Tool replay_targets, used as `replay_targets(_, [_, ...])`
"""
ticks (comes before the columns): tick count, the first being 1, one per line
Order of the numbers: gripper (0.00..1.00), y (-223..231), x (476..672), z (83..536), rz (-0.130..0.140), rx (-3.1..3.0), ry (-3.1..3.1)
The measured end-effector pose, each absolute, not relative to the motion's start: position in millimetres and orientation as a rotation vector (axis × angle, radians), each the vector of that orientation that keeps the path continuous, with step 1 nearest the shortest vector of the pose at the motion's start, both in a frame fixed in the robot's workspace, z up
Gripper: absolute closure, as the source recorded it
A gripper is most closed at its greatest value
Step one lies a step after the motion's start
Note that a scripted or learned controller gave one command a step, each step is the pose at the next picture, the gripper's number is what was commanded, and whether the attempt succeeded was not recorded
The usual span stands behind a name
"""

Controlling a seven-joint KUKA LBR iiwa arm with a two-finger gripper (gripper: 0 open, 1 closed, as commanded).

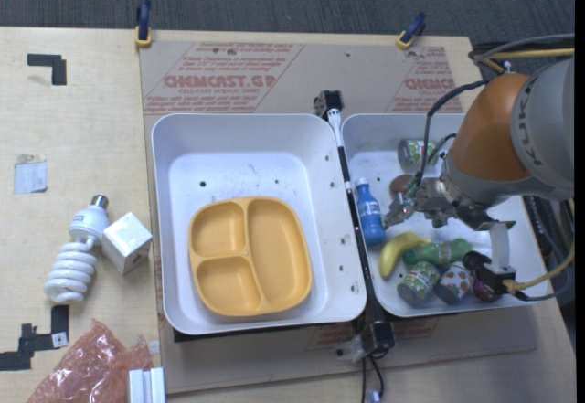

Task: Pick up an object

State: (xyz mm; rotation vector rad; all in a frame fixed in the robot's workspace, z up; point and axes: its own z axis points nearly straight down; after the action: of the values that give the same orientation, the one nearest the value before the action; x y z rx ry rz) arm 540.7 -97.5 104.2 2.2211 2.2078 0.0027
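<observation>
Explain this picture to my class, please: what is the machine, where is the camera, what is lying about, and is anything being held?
The grey machine with the orange band is a robot arm, reaching in from the right. One fixed camera looks down on the bench at a slant. Two shallow white bins sit side by side. The left bin holds a yellow divided plate. The right bin holds small items: a blue bottle, a banana, a green bottle and some cans. The gripper hangs low over that bin near the blue bottle; whether its jaws are open or grip anything cannot be made out. Outside the bins, on the left, lie a spiral light bulb and a small white box.
</observation>
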Motion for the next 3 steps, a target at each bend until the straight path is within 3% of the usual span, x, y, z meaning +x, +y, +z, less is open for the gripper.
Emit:
replay_targets(1, [0.00,-101.8,519.9,94.5,0.003,2.219,2.207])
replay_targets(2, [1.00,-100.7,520.7,103.6,0.005,2.221,2.209])
replay_targets(3, [0.00,-100.8,520.7,103.7,0.005,2.220,2.210])
